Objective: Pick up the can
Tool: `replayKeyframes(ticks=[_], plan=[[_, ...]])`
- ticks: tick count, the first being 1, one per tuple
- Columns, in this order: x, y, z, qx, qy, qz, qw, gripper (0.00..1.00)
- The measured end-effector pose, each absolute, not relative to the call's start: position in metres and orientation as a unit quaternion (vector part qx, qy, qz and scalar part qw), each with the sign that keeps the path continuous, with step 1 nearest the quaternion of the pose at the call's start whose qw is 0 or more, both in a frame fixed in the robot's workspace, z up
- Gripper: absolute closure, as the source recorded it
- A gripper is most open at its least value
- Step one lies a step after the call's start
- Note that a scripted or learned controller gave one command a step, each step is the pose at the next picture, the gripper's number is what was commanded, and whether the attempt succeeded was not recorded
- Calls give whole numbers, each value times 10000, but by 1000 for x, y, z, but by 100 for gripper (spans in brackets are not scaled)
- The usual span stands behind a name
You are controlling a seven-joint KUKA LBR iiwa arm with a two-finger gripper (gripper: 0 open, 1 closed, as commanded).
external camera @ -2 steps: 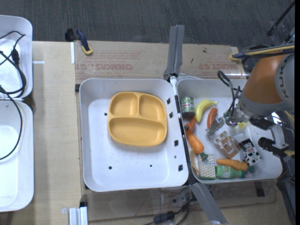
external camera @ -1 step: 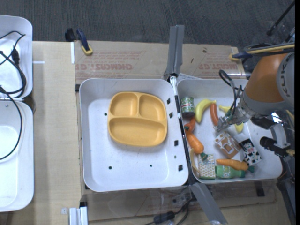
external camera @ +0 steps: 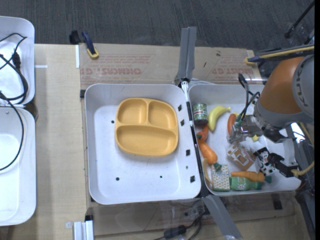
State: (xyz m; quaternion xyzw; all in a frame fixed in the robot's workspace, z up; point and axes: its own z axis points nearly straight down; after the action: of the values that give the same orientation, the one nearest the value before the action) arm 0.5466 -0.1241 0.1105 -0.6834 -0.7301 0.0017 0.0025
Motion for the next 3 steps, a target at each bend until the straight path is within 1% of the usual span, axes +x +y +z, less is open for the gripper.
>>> replayKeyframes(ticks=[1,2,3], plan=[[546,-124,110,-6837,-7298,19,25,0],[515,-164,88,-7242,-6896,16,21,0],[516,-166,94,-7245,-6893,24,38,100]])
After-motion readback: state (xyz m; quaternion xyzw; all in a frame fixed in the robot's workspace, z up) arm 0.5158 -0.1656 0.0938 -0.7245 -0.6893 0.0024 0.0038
